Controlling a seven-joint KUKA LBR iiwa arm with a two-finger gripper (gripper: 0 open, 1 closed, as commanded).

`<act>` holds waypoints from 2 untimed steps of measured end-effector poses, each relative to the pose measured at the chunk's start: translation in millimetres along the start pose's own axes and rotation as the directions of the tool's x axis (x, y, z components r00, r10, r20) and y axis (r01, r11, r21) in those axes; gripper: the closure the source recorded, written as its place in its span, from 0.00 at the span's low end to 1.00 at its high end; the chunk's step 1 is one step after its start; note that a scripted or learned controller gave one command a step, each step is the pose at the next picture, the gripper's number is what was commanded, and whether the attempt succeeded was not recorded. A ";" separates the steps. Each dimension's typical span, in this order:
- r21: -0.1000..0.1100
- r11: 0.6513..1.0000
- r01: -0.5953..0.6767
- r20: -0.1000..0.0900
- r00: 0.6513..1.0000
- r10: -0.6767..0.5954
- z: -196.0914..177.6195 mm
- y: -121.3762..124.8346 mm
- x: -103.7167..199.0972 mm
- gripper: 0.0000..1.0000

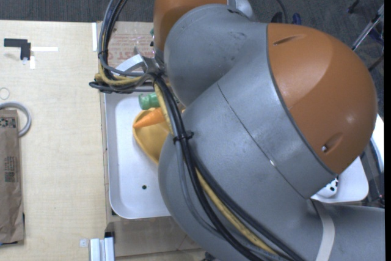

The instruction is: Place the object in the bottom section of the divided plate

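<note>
The grey and orange arm covers most of the view and hides the gripper. Past its left edge a slice of a yellow divided plate lies in the left white bin. An orange object rests at the plate's upper edge. Just above that sits a small green object, partly behind the arm's cables. The rest of the plate and its sections are hidden by the arm.
A black and yellow cable bundle loops over the bin's top left corner. A wooden bench extends left, with a brown paper bag at its left edge. A corner of the right bin peeks out at right.
</note>
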State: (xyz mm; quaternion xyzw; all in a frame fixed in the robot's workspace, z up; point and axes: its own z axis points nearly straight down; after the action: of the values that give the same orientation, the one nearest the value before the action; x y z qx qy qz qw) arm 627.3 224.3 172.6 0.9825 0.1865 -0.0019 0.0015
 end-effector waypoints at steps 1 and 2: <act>0.002 0.990 -0.141 -0.002 0.990 0.141 -54.7 6.0 20.8 1.00; 0.000 0.995 -0.103 0.000 0.995 0.103 -1.0 -12.5 -23.8 1.00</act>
State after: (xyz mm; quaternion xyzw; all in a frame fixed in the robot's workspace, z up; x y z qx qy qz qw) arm 600.5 227.2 173.8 0.9908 0.1354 -0.0018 0.0016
